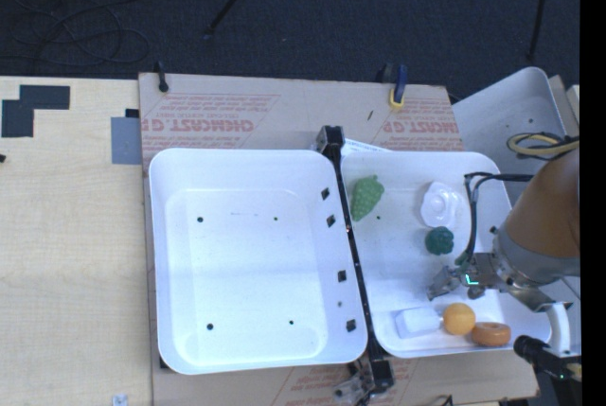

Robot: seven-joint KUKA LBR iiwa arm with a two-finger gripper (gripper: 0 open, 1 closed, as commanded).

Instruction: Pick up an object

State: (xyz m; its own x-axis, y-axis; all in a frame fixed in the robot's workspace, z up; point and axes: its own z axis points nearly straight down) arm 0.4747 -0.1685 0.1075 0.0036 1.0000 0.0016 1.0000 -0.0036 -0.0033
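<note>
Crowded near the right bin's (492,163) front edge, the round orange ball (459,319) could roll (pincer (447,286) state indiscernible) if nudged.

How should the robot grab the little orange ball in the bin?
Probably from straight above, fingers closing across the middle of the orange ball. It is round, so any width works, but a white block touches one side and a tan disc sits close on the other. The sides facing the bin's near and far walls look freer.
</note>
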